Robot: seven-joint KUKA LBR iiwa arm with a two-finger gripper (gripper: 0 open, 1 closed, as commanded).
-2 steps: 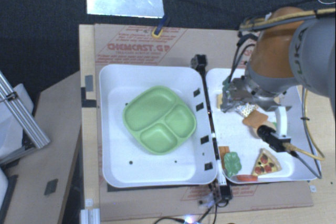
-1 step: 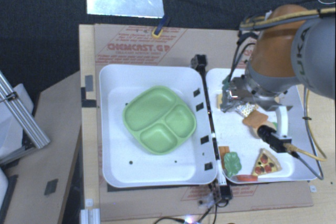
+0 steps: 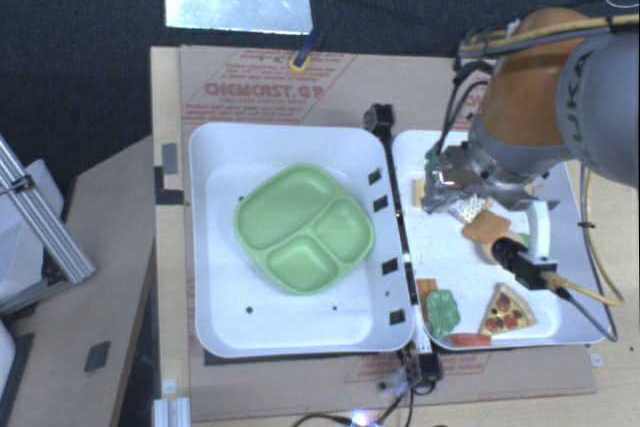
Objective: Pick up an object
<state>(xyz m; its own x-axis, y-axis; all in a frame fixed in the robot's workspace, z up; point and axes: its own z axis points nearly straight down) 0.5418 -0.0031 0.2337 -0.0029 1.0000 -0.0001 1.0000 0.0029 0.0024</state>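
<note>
Currently pincer (image 3: 447, 192) low in right bin (image 3: 572, 340), over foil-wrapped item (image 3: 466, 208) beside toast piece (image 3: 486, 228); you cannot tell pincer state. Risk: crowded items, expect nudge or missed grasp.

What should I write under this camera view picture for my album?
Robot arm reaches over toy food bin, green plate next door.

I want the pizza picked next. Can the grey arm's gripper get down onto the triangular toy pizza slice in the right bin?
Probably yes. The triangular toy pizza slice lies flat, apart from the green toy, with nothing over it; the gripper sits farther back in the same right bin.
</note>
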